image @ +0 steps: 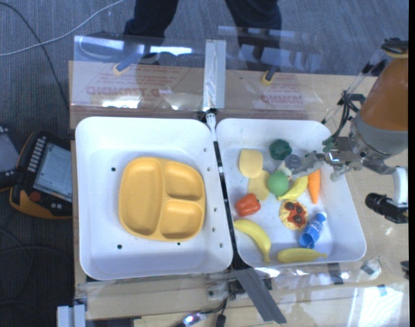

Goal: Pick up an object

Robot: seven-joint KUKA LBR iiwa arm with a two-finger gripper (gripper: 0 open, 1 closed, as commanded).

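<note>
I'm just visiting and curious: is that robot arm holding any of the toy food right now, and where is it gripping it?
It cannot be told. The gripper sits low among the toys near the carrot, too small to show anything between its fingers.

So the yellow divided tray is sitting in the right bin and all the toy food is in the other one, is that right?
Not quite. The camera view shows the yellow divided tray in the left bin. The toy food, such as the banana and carrot, is in the right bin.
</note>
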